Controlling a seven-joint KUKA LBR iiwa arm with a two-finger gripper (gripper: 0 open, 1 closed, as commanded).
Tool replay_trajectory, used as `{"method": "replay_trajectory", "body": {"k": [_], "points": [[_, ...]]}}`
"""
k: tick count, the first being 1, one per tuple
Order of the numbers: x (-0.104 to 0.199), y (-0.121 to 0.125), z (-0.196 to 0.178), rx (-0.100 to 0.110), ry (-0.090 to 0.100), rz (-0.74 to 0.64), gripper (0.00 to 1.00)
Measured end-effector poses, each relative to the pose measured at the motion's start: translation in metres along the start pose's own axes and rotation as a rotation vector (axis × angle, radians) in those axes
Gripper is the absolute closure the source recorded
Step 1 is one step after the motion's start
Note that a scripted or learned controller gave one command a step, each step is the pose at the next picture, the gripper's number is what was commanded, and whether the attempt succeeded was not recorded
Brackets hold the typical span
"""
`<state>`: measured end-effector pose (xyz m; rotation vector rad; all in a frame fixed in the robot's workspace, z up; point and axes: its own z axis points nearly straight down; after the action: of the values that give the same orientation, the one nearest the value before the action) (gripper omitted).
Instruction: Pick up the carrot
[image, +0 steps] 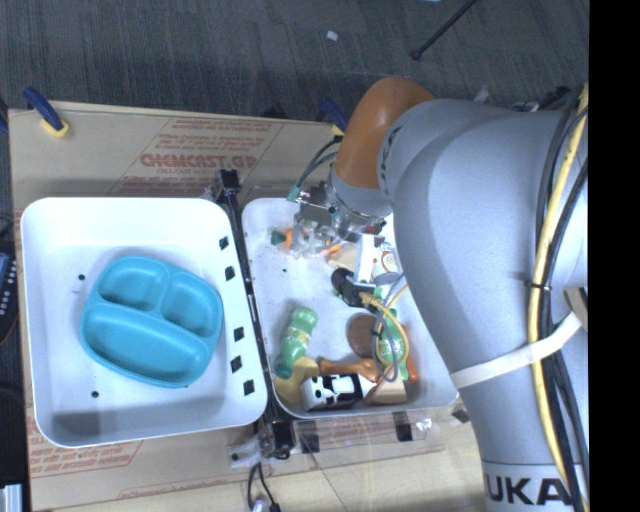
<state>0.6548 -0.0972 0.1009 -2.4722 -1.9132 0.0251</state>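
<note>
One small carrot (283, 238) lies in the right bin (262, 300), at the far end of it. You can see it as an orange bit with a little green on one end. It sits just beside the claw (318, 230), on the side that faces the other bin. It looks like it rests on the white floor of the bin. You cannot see it held by the claw.

You cannot tell if the claw is open or closed, because it is small and blurry from up here. It hangs low over the far end of the right bin. The big grey arm (490, 260) comes in behind it, and the orange band (380, 120) sits right above it.

Nearer to you than the claw, a pile of toys fills the close end of the same bin. A green toy (297, 335) lies well apart from the claw. A brown round thing (361, 333) lies next to the green toy, on the arm's side. A black and white toy (335, 390) lies farthest from the claw, by the near wall.

Far off to the carrot's side of the claw is the left bin (40, 300). A blue plate (150, 318) with three parts lies in it. Both bins sit on a brown board (200, 150) with red words.
</note>
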Motion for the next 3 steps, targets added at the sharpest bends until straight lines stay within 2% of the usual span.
{"method": "replay_trajectory", "body": {"k": [1, 2, 3], "points": [[0.001, 0.0, 0.0, 0.001, 0.0, -0.002, 0.0], [0.001, 0.0, -0.01, 0.004, 0.0, -0.009, 1.0], [0.002, 0.0, -0.01, 0.005, 0.0, -0.011, 0.0]]}}
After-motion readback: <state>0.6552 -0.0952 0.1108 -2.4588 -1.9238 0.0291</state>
